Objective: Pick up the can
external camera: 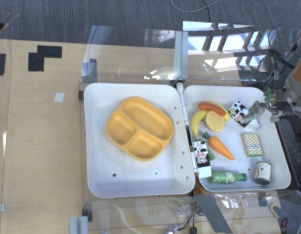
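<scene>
Here the can [262,172] is sitting upright in the right bin's [282,179] near right corner, well apart from the gripper [257,112], which is hovering by the far right edge, grip state unclear. Its label is showing nothing legible. A smooth green bottle [228,177] is lying just beside it.

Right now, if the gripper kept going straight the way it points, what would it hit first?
The gripper points left into the right bin. Likely first in its line: the small black-and-white cow-print carton, just ahead. Height is unclear, so it might pass over it.
</scene>
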`<state>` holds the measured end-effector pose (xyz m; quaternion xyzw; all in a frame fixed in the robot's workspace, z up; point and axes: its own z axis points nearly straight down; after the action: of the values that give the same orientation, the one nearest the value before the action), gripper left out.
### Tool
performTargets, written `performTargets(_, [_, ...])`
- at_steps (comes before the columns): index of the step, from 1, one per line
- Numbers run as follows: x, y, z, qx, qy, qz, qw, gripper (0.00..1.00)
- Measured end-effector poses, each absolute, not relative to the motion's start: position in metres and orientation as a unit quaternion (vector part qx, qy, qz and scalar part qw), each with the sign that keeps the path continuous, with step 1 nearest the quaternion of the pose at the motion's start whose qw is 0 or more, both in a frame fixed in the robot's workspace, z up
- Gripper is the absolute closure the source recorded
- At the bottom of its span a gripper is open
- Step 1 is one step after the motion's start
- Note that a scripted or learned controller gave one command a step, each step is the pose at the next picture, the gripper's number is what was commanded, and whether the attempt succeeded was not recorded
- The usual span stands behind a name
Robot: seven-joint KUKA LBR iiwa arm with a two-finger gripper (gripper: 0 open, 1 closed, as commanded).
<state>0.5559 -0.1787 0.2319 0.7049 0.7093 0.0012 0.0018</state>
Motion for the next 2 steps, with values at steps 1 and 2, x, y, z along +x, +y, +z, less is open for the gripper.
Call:
performTargets(1, [0.580,-0.163,0.422,0.802,0.597,0.0025,0.003,0.00])
performTargets(2, [0.584,-0.087,0.435,0.883,0.468,0.0019,0.002,0.00])
